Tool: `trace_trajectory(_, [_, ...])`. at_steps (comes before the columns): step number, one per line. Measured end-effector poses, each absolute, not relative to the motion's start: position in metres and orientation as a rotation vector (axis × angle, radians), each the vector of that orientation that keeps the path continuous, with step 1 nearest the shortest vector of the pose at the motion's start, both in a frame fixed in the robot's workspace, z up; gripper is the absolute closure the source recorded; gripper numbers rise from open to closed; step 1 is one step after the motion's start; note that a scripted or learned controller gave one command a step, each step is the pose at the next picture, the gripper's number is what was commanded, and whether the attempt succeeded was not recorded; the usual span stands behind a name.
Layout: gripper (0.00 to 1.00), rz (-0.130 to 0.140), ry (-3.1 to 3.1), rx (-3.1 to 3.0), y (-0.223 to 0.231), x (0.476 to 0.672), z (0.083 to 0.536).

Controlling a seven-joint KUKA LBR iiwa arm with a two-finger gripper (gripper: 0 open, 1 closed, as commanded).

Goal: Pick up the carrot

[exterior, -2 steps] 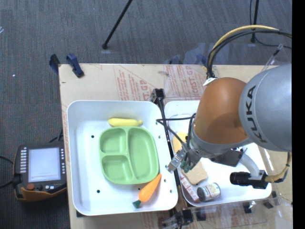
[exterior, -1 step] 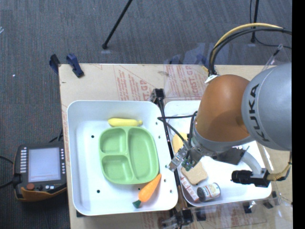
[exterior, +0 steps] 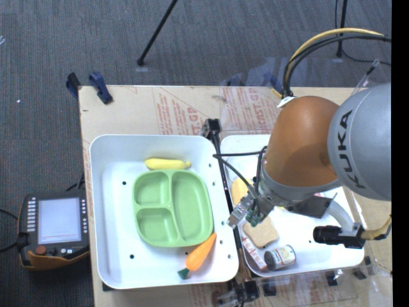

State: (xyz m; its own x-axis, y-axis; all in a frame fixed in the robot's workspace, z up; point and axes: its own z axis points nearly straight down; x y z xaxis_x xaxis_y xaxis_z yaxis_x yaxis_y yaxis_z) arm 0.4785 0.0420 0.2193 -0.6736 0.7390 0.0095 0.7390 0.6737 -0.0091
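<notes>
Overhead, dark grey carpet (exterior: 77,31) around a cardboard-topped bench (exterior: 166,104), orange carrot (exterior: 200,252) in left bin (exterior: 105,203) beside green tray (exterior: 172,208), gripper (exterior: 248,215) above right bin (exterior: 345,251), grip state unclear, tripod legs (exterior: 160,24) behind

I am looking at my arm (exterior: 358,142), which is showing a broad grey casing with black "KUKA" lettering running along its side. A rounded orange band (exterior: 303,139) is wrapping the section just above the wrist, glossy and catching the light. Below it a grey ring is narrowing toward the pincer (exterior: 248,215), a small cluster of metal and dark parts with a touch of green. Yellow and black cables (exterior: 332,38) are arching up behind the arm's upper part.
</notes>
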Motion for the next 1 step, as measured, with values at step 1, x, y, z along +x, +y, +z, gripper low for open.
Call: trace_trajectory(1, [1.0,0.008,-2.862,-1.263,0.0409,0.4795,0.2278])
